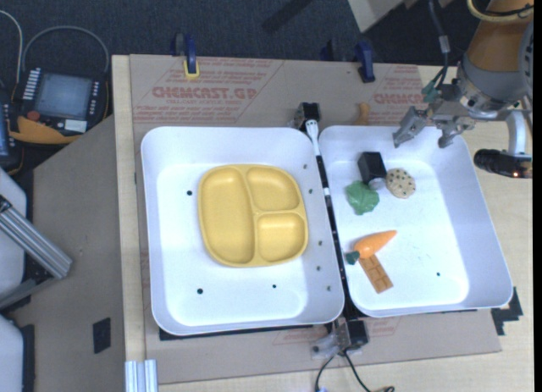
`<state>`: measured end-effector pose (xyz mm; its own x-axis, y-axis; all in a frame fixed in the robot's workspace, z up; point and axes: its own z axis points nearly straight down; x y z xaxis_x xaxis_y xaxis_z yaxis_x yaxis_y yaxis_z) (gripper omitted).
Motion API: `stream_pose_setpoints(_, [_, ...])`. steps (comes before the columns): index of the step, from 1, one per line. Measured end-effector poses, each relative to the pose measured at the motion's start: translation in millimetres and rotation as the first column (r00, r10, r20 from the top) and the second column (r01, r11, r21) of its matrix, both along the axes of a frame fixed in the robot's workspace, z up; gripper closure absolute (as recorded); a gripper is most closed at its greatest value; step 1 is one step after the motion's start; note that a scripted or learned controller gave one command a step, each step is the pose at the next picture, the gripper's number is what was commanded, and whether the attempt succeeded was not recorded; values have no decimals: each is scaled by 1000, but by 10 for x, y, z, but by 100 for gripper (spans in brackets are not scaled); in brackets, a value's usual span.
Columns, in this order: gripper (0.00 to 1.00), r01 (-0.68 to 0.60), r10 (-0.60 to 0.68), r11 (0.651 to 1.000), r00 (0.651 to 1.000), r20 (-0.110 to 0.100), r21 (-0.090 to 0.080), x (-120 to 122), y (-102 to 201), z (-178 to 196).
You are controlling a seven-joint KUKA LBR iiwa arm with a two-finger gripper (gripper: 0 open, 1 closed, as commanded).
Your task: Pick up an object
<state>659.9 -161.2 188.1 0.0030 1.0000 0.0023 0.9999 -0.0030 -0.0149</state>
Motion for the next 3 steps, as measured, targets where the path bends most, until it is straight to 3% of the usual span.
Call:
stream_pose_setpoints(1, [0,-3,3,1000,1000,16,-3,34,5,100])
stream_pose_setpoints(2, [0,-4,4,1000,1000,9,-1,41,105,-395])
stream_pose_setpoints(3, [0,-2,2,1000,1000,23,-1,-13,69,-862])
